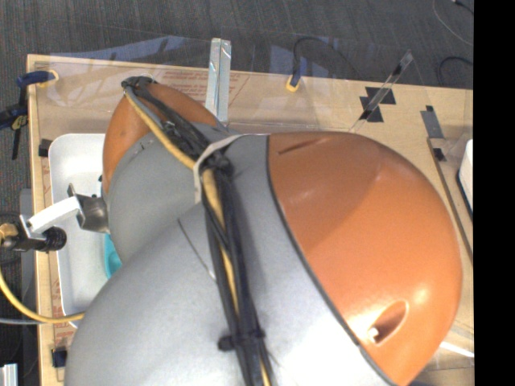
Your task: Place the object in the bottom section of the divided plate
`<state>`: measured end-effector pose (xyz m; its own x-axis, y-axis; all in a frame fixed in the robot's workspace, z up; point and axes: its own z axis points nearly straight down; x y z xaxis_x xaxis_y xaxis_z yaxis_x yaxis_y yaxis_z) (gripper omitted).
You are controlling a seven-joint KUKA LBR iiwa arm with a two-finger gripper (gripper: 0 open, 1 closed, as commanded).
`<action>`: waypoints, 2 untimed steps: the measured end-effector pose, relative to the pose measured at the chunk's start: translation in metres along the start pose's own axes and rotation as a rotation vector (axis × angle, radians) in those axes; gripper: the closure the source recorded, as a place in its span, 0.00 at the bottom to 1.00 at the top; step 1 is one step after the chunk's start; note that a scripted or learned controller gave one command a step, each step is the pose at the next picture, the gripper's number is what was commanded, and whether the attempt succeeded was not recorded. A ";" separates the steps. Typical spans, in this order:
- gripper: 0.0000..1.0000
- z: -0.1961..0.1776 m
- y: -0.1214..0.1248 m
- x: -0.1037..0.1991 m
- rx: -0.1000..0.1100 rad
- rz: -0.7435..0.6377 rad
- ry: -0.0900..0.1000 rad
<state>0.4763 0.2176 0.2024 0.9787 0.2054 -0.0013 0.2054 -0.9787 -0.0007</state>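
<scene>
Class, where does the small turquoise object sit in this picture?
The small turquoise object peeks out at the camera view's left, inside the shallow white bin, tight against the edge of the grey robot arm.

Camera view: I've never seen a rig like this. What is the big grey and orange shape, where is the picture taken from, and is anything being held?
The picture comes from one fixed camera above a bench, looking down at a slant. The big shape is the robot arm, grey with orange bands and a black cable bundle strapped along it. It passes close under the camera and covers most of the bench. At the left, part of a white bin shows, with a small teal object at the arm's edge. The divided plate and the gripper's state cannot be made out here, so I cannot say anything is held.
</scene>
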 end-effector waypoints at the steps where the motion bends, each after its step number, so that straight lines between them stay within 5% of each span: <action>1: 0.00 0.045 0.013 0.059 -0.002 0.000 -0.003; 2: 0.00 0.085 0.062 0.050 0.003 -0.155 -0.007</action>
<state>0.5381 0.1673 0.1172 0.9352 0.3540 -0.0084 0.3540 -0.9352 -0.0041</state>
